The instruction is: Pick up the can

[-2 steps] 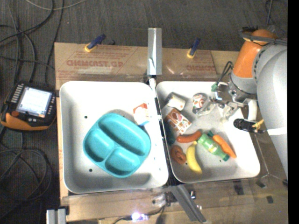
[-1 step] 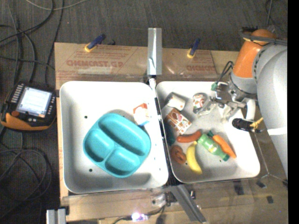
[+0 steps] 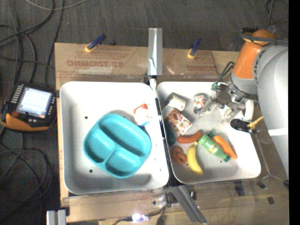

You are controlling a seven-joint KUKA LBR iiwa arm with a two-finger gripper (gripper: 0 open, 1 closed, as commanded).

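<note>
The can (image 3: 200, 102), small with a white and red patterned wrap, lies in the upper middle of the right bin (image 3: 253, 170). My gripper (image 3: 216, 100) hangs just to the can's right, close to it or touching it. From this slant I cannot tell whether the can is between the gripper's tips. The grey arm with its orange band (image 3: 246, 60) comes in over the bin's upper right corner.
The right bin also holds a small white box (image 3: 175, 101), a patterned carton (image 3: 178, 121), a sausage (image 3: 190, 137), a doughnut (image 3: 178, 154), a banana (image 3: 194, 160), a green bottle (image 3: 212, 146) and a carrot (image 3: 226, 146). The left bin holds a teal divided plate (image 3: 117, 145) and a white-red item (image 3: 141, 114).
</note>
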